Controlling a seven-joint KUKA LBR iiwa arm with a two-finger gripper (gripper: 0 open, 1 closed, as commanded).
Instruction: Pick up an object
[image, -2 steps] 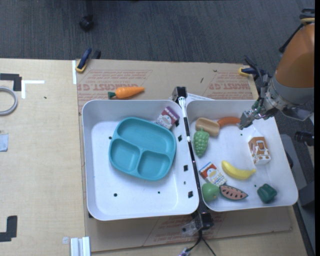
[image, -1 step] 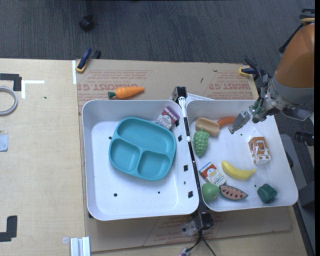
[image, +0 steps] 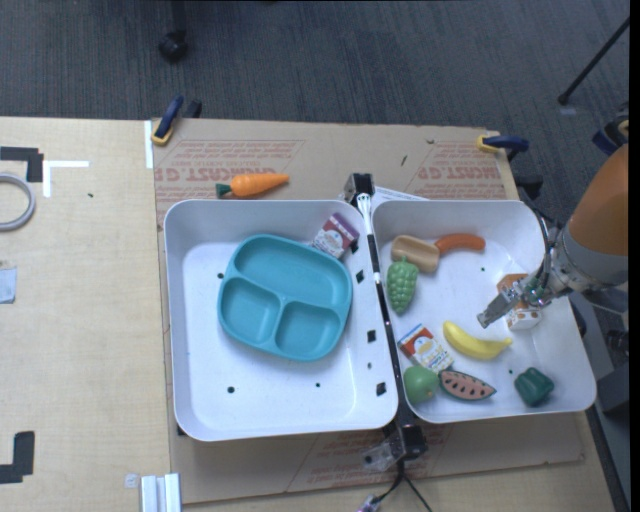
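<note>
Jaws' state indiscernible: gripper (image: 512, 305) low in right bin (image: 560, 385), partly hiding a small carton (image: 524, 318) above banana (image: 474, 343); arm (image: 603, 225) cropped at right.

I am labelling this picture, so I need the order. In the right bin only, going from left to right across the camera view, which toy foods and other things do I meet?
green grapes → bread roll → sausage → banana → gripper → green pepper. I left out the things along the near wall, whose places overlap these.
</note>
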